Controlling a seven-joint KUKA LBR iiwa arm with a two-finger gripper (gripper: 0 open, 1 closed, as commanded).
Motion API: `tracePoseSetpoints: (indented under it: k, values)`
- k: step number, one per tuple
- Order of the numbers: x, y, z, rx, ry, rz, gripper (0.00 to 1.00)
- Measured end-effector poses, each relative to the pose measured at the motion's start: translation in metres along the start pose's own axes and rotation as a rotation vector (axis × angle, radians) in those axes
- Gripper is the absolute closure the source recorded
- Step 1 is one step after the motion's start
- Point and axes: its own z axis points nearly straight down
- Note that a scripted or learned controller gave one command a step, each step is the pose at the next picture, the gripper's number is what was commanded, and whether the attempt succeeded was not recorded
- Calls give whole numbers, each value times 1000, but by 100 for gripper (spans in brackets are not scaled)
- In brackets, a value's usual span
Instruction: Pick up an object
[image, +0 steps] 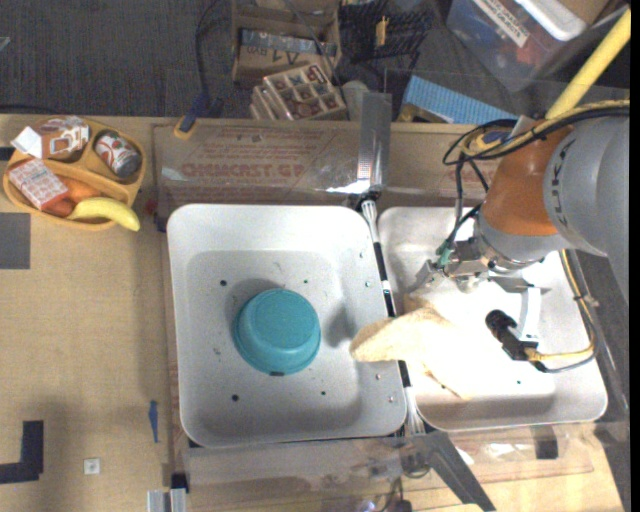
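Two white bins are seen side by side on the bench. In the left bin (200, 250), a teal bowl (279, 331) is found upside down, a little toward 7 o'clock from the bin's middle, well apart from every wall. A pale yellow, cloth-like object (405, 335) is draped across the divide between the bins: one end rests on the left bin's floor at its 3 o'clock side, the other reaches into the right bin (570, 400) toward 6 o'clock. The grey arm (600, 190) with its orange band is seen entering from 2 o'clock, and the gripper (440, 268) is lowered over the right bin's 10 o'clock region, just above the yellow object. Nothing can be made out between the fingers, and whether the jaws are spread or closed cannot be told. At 10 o'clock on the bench, a yellow tray (25, 190) is loaded with a banana (105, 211), small cartons and a can.
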Motion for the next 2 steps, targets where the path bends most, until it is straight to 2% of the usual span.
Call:
tracePoseSetpoints:
  k: [1, 2]
  values:
    - [-57, 4, 0, 1, -2, 159, 0]
    - [-54, 23, -87, 5, -1, 204, 0]
